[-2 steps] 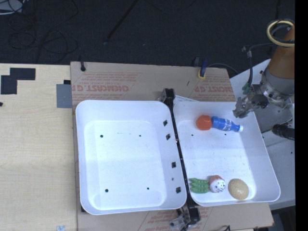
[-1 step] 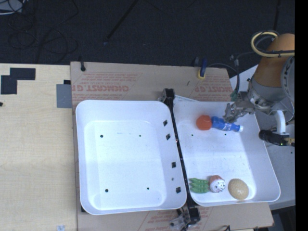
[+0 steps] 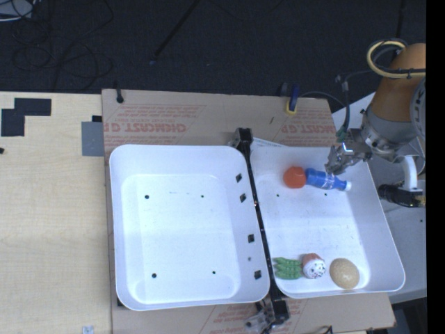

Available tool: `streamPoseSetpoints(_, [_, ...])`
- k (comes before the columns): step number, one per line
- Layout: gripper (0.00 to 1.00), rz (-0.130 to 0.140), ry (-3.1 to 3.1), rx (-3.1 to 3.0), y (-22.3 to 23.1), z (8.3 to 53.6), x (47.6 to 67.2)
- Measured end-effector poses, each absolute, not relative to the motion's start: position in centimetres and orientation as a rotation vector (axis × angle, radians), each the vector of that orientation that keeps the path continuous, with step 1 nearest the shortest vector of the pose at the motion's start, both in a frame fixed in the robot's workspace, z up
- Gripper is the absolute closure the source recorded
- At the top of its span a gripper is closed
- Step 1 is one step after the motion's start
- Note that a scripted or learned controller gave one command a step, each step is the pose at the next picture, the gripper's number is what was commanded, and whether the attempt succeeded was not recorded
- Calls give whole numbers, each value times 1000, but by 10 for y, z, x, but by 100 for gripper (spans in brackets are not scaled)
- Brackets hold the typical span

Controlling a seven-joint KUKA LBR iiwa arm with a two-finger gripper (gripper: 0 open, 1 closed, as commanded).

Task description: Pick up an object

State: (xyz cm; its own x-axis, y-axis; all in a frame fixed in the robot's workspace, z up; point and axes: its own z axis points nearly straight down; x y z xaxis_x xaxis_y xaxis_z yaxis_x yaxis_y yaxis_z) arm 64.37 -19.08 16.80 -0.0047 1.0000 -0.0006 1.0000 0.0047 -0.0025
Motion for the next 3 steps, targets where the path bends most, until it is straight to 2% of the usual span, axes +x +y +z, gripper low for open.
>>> streamPoseSetpoints(1, [100, -5, -2222, -2231, -196, 312, 574])
streamPoseSetpoints(2, [100, 0, -2222, -2219, -172, 373, 517])
streamPoseSetpoints(3, [100, 8, -2214, -2213, -131, 280, 482])
